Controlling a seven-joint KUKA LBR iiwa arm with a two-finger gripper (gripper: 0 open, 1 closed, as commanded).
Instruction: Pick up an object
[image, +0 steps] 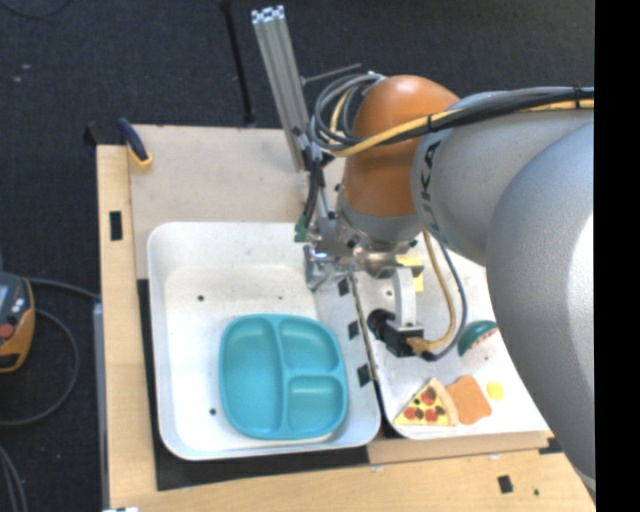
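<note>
Cannot tell the state of the gripper (335, 262), tucked under the orange-banded wrist above the wall between the two white bins. Finds a teal divided plate (283, 375) lying flat in the left-hand bin (160, 300), near the gripper toward the front edge, not touching it. Spots a toy pizza slice (427, 405) and an orange piece (467, 398) side by side in the right-hand bin (390, 385), farther from the gripper.

Pale wooden bench (118, 400), shallow white left bin (160, 300) beside white right bin (400, 380), blue-yellow clamp (135, 143) at corner
</note>
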